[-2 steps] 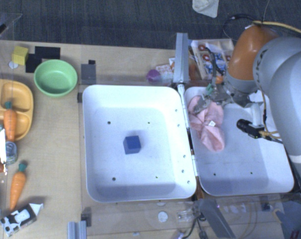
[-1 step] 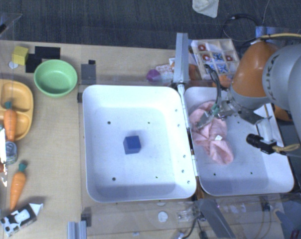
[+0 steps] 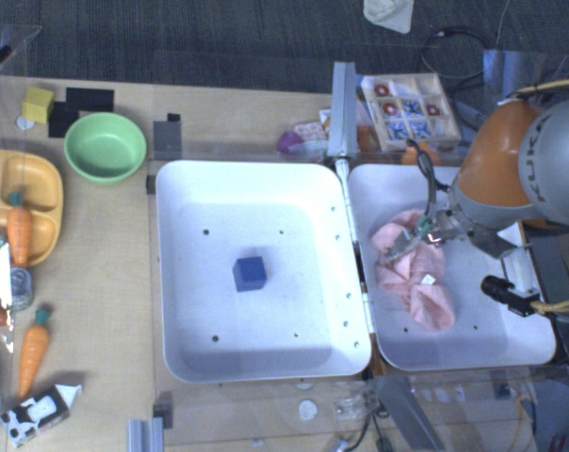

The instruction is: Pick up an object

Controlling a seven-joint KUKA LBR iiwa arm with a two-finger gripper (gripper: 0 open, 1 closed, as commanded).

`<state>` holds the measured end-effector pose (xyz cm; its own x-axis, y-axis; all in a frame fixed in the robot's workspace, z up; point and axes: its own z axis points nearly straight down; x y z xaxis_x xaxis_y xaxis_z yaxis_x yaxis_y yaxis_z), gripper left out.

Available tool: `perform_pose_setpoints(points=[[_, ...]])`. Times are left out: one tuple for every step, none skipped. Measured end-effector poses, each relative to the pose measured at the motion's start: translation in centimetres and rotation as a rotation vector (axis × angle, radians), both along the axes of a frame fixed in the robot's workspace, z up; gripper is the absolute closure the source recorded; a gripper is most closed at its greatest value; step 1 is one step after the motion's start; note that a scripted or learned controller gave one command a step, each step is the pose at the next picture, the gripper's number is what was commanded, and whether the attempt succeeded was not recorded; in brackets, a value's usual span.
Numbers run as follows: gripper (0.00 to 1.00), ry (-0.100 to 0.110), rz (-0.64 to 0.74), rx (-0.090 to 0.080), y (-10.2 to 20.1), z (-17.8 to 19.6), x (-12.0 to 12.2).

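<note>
With the gripper (image 3: pixel 424 236) low over the pink cloth (image 3: pixel 414 271) in the right bin (image 3: pixel 511 342), finger state indiscernible, the limp fabric may slip free or snag during lift.

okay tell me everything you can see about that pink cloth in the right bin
The pink cloth is soft, crumpled fabric, pale pink with lighter folds and a small white tag-like spot near its middle. It lies bunched in a loose heap on the floor of the right bin, toward the bin's left side, stretching from near the back down toward the centre. The claw sits at its upper end, over or against the folds; whether it actually grips the fabric cannot be told.
</note>
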<state>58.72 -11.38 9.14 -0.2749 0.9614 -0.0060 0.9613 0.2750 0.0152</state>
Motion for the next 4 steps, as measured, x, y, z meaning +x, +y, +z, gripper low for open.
perform_pose_setpoints(points=[[0.0, -0.003, -0.073, 0.001, -0.3, 0.0, -4.4], [0.0, 0.001, -0.263, 0.006, 1.6, -0.1, 1.2], [0.0, 0.008, -0.148, 0.002, 2.3, -0.2, 8.4], [0.0, 0.003, -0.008, -0.001, -2.0, -0.1, 2.2]])
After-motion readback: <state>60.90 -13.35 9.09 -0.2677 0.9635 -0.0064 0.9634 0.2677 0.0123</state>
